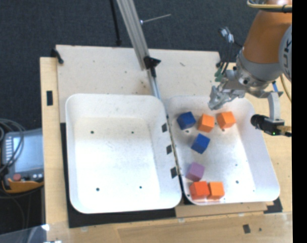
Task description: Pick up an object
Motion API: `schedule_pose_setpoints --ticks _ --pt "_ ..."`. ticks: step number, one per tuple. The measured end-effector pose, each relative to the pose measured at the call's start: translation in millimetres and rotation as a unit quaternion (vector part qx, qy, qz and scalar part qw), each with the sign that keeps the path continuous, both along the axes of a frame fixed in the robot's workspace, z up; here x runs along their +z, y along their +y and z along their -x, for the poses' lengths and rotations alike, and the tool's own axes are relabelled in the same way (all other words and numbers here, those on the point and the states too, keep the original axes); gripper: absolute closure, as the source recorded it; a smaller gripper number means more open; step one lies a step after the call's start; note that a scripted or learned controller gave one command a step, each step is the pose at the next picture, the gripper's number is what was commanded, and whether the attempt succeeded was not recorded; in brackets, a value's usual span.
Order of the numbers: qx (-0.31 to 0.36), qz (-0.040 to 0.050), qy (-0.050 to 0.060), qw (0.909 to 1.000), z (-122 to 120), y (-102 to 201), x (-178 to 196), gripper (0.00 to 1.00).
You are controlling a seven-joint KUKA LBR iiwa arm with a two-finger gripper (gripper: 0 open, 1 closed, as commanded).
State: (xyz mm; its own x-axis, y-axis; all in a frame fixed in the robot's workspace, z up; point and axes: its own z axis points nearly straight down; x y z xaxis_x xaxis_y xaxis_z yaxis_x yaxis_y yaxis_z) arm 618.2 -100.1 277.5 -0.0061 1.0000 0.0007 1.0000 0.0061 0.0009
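- The step in hand looks like the approach: the gripper point(217, 101) hangs over the far edge of the right bin point(259, 156), above the blocks.
- Nearest targets are two orange blocks point(207, 122) point(225, 119), at about six o'clock from it.
- Next it must descend straight over one block.
- How wide it is open, I cannot tell; nothing is seen held.

The grey-and-orange arm point(264, 39) reaches in from the right, its pincer point(217, 101) angled downward and leftward.
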Motion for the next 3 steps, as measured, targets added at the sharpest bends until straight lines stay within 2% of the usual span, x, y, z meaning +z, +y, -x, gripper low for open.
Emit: schedule_pose_setpoints --ticks 2,3 --pt "0.001 -0.0005 0.001 1.0 14.7 98.3 6.4 1.0" --pt "0.0 0.0003 0.001 1.0 20.6 139.3 -9.6 1.0"
